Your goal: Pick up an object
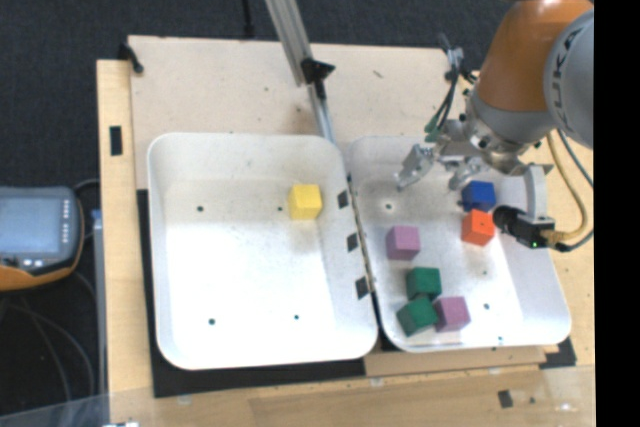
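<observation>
My gripper (pixel 437 175) hangs over the back of the right bin (pixel 540 310), open, with nothing between its fingers. A blue cube (pixel 481 194) lies just right of it, and an orange cube (pixel 478 228) sits in front of that one. A purple cube (pixel 403 241) rests below the gripper, nearer the bin's middle. Toward the front are two green cubes (pixel 424 282) (pixel 416 317) and a second purple cube (pixel 452 313). In the left bin (pixel 180 315) a yellow cube (pixel 306 201) lies alone.
A slanted metal rail (pixel 283 5) runs from the top down to the gap between the bins. Cables (pixel 560 240) trail from the wrist along the right bin's edge. A grey device (pixel 38 233) sits off the bench at left.
</observation>
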Controlling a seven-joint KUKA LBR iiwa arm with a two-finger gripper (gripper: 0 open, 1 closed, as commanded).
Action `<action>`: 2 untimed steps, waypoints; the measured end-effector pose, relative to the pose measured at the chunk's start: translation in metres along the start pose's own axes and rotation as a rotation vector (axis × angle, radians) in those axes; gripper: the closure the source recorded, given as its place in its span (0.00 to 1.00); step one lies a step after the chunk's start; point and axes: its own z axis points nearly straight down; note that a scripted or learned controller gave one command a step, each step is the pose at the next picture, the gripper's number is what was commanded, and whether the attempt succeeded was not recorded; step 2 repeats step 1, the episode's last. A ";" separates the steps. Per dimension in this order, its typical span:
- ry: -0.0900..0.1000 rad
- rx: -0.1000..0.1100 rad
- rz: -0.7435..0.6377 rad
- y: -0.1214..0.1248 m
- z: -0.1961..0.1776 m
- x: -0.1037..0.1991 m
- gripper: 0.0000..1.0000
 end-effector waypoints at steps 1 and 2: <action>0.000 -0.004 0.002 0.001 -0.011 -0.001 1.00; 0.000 -0.004 0.002 0.001 -0.011 -0.001 1.00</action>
